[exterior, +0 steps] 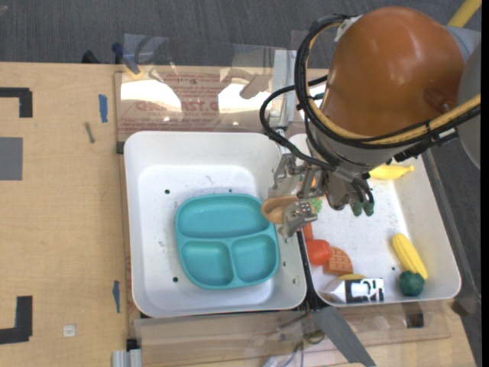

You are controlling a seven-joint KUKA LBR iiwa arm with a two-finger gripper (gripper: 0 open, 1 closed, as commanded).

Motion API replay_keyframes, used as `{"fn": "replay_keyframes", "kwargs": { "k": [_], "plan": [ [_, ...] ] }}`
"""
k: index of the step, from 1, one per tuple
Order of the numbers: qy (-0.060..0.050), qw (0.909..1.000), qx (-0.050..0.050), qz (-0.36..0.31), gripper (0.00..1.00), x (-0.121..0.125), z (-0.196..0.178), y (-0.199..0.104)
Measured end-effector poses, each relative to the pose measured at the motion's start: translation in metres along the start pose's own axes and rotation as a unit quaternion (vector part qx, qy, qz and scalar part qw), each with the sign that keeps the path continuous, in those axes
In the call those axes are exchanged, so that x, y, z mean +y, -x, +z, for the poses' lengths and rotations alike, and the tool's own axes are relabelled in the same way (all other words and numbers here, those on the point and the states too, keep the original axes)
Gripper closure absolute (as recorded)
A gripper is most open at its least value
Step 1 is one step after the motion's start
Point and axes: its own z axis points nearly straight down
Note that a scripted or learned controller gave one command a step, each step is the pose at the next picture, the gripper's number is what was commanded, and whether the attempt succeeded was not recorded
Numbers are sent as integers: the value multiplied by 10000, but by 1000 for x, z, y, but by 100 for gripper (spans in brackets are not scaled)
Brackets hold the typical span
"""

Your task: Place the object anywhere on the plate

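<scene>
A teal plate [227,239] with three compartments lies in the left bin [149,205]. My gripper [292,207] hangs over the divide between the two bins, just right of the plate's upper right corner. A small tan, rounded food piece [276,208] sits between its fingers, and the gripper is shut on it. The piece hovers at the plate's right edge, above the large upper compartment's corner. The arm's orange band [393,60] hides much of the right bin's upper part.
The right bin [443,228] holds a red piece [318,250], an orange waffle-like piece [338,263], a yellow corn cob [409,254], a green ball [412,283], a banana [391,172] and a black-and-white packet [362,290]. Black cables loop around the wrist.
</scene>
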Motion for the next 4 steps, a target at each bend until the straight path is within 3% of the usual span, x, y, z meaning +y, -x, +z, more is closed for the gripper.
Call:
{"fn": "replay_keyframes", "kwargs": {
  "k": [1,2,3,4],
  "plan": [
    [3,9929,39,-1189,100,-3,13,8],
    [20,9624,-15,-2717,100,120,-108,21],
    [16,9696,92,-2446,100,72,161,21],
    [14,9696,34,-2447,0,72,155,24]
  ]
}}
